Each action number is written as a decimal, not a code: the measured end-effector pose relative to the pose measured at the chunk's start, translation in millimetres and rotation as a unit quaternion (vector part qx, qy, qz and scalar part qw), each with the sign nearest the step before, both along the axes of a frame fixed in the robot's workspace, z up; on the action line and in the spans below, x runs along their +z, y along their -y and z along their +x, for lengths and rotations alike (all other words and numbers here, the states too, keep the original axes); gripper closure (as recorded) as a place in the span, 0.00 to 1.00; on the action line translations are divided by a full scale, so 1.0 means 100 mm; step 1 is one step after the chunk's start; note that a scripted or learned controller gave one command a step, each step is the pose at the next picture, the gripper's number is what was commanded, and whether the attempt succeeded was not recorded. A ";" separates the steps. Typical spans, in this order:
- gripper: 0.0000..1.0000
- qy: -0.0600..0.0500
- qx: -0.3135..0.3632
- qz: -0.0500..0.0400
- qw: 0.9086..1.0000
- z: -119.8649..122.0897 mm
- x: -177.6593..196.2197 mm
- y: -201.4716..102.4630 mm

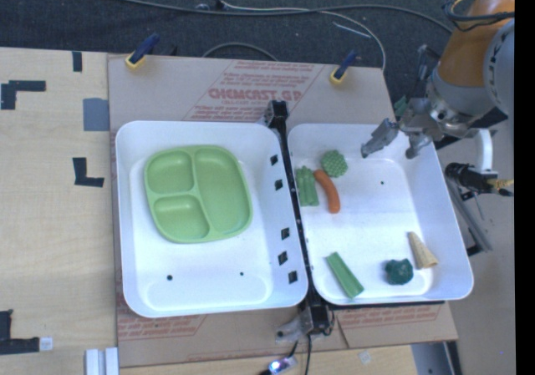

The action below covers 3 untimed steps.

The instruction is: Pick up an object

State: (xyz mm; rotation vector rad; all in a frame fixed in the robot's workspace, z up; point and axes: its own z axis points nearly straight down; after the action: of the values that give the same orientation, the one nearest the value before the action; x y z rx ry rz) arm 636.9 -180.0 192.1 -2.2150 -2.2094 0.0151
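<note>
Desk: pale wood desk (50, 223) with a brown cardboard sheet (251, 89) held by two blue-and-yellow clamps; dark carpet behind.
Left bin: white left bin (201, 298) holding a green divided plate (199, 194).
Right bin: white right bin (380, 223) with a green bumpy piece (334, 164), an orange carrot-like piece (328, 190) just beside a green strip (306, 186), a green bar (343, 274), a dark green lump (399, 271) and a tan cone (422, 250).
End effector: end effector (393, 142) hovers over the right bin's far right corner, fingers spread apart with nothing between them.
Arm: grey with an orange band, entering from the right.
</note>
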 end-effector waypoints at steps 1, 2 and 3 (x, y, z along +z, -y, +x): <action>0.00 0.007 0.002 -0.001 1.000 0.03 0.09 0.00; 0.00 0.005 0.002 -0.002 1.000 0.06 -0.35 -0.02; 0.00 0.005 0.002 -0.002 1.000 0.07 -0.83 0.04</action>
State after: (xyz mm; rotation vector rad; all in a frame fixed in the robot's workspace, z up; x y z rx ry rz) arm 644.3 -184.5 109.3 -2.2180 -2.2198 0.0078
